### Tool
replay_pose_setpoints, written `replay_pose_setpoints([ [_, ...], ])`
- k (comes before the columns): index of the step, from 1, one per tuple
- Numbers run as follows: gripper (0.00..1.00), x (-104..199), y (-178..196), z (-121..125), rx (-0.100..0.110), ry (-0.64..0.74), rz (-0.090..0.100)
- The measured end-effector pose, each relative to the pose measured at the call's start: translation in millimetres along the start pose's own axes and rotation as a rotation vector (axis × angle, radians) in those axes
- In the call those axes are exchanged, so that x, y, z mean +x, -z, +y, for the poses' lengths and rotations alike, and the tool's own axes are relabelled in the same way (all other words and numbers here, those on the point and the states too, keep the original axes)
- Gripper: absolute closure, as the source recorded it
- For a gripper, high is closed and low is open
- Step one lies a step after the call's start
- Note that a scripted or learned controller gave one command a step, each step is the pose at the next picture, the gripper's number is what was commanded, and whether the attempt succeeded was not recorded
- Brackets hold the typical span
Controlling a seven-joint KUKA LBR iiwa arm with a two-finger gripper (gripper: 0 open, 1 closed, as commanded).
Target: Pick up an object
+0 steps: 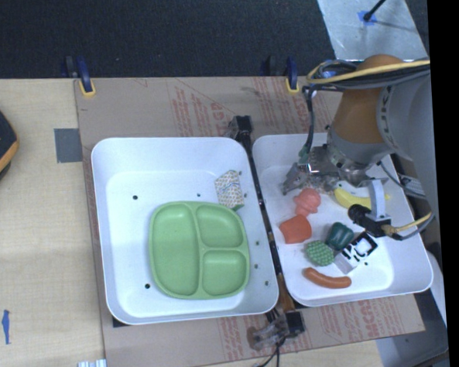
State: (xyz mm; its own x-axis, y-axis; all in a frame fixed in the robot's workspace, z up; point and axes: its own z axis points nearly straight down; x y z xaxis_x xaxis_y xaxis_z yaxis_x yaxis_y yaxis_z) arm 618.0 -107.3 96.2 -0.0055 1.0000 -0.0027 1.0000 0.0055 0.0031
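The left bin (pixel 116 224) holds a green divided plate (pixel 199 249) and a small patterned packet (pixel 229 188). The right bin (pixel 409 272) gathers the pickable toys — pink piece (pixel 308 200), orange block (pixel 295 229), sausage (pixel 327 277). The gripper (pixel 310 174) hangs just above the pink piece, likely to grab it — how far it is open I cannot tell.

The shallow left plastic bin (pixel 116 224) is white and holds a pale green divided plate (pixel 199 249). The matching white right bin (pixel 409 272) contains a pink lump (pixel 308 200), an orange-red block (pixel 296 229), a yellow banana-shaped piece (pixel 351 198), a dotted green ball (pixel 319 252) and a red-orange sausage (pixel 327 278).
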Motion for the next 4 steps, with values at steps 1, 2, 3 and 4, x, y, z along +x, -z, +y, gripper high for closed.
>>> replay_pose_setpoints([
  [1,0.00,9,-5,-47,0.008,-0.002,0.002],
  [2,0.00,-9,-4,-21,0.005,-0.003,0.003],
  [3,1.00,-10,8,-19,0.003,0.000,0.002],
  [4,1.00,39,106,-35,0.006,-0.001,0.003],
])
